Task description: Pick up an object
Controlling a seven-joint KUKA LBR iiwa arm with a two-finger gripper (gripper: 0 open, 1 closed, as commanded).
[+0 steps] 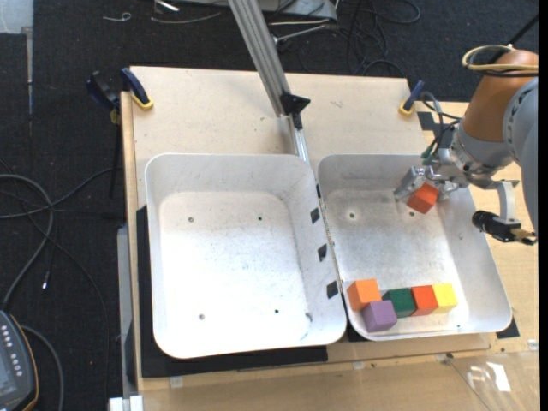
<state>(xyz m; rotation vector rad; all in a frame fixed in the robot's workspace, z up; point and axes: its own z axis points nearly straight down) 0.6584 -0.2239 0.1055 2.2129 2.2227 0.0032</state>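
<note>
End effector (419, 187) partly hiding orange block (422, 199)

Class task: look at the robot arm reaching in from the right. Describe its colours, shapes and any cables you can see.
The arm is rounded and grey with an orange band above the wrist. A pale cable loops over its top, and thin wires run down toward the wrist. The pincer is small, pale grey metal. A black fitting sticks out below.

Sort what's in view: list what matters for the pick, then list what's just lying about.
In play:
- gripper, fingers closed on the orange-red block, over the right bin

Lying about:
- orange block
- purple block
- green block
- red block
- yellow block
- left bin
- clamps
</note>
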